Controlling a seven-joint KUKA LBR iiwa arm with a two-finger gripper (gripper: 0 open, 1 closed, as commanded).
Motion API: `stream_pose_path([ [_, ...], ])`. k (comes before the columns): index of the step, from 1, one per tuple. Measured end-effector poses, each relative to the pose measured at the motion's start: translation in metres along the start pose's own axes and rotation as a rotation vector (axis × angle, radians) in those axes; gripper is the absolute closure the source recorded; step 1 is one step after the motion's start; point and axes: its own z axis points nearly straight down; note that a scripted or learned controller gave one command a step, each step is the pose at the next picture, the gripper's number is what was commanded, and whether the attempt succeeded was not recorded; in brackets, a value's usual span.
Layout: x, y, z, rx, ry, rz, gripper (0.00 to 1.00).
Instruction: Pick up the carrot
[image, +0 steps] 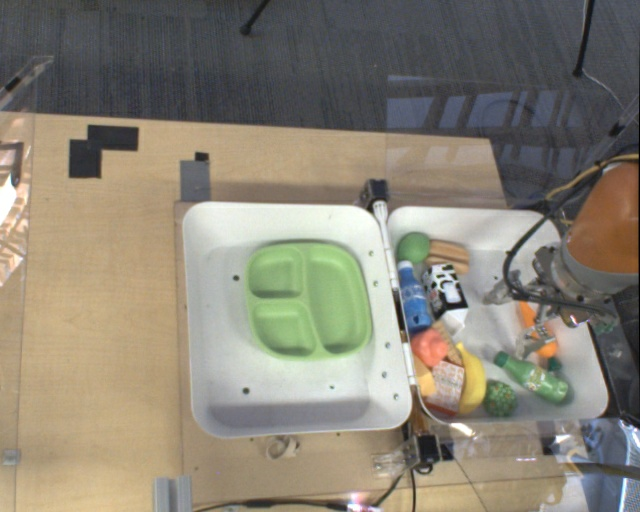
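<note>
Although the grey arm with its orange band reaches in from the right and covers much of the right-hand shallow white bin, the small orange carrot can be made out as two orange patches right beneath the wrist, one just left of the metal fittings and another a little nearer the viewer. The end effector sits directly over those patches, so the carrot lies essentially under it rather than off to one side; any correction looks slight, perhaps a touch to the left and toward the near edge. How the carrot's long axis runs is hard to judge, since the arm hides the middle of it, though the two visible patches suggest it runs roughly from far to near with a slight lean. Whether the end effector is spread or pressed together I cannot tell, because the wrist and cables mask it from above, and nothing shows the carrot pinched in it. Just near of the carrot lies a green plastic bottle, pointing left to right, close enough that a descent drifting nearward could strike it. A yellow banana and other toy foods crowd the left half of the same bin, well apart from the carrot. The left-hand white bin holds a green divided plate, far from the action on the wooden bench.
</note>
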Motion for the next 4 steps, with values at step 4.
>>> stream_pose_path([
  [4,0.017,0.005,0.000,0.002,0.001,0.196,0.00],
])
